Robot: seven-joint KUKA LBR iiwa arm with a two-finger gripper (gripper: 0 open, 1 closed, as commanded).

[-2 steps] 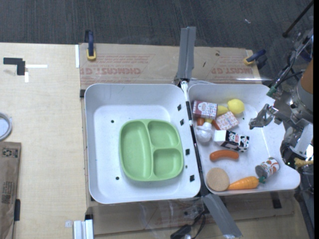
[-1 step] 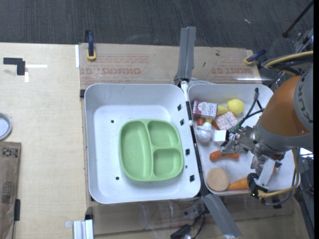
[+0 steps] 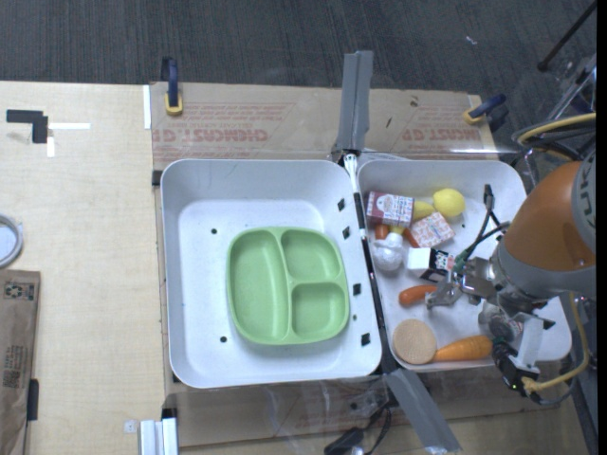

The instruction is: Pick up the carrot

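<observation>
The carrot (image 3: pixel 465 350) is orange and tapered. It lies flat near the front edge of the right bin (image 3: pixel 503 171), with its tip pointing right. My gripper (image 3: pixel 444 295) hovers over the middle of that bin, just up and left of the carrot and apart from it. It sits right beside a short red-orange sausage (image 3: pixel 413 296). The grey arm with its orange band (image 3: pixel 555 230) covers the bin's right side.
A round tan cookie (image 3: pixel 414 341) lies left of the carrot. Farther back are a white garlic bulb (image 3: pixel 387 251), a small white box (image 3: pixel 419 259), two red cartons (image 3: pixel 391 207) (image 3: pixel 432 228) and a lemon (image 3: pixel 449 202). The left bin (image 3: pixel 190 254) holds a green divided plate (image 3: pixel 289 285).
</observation>
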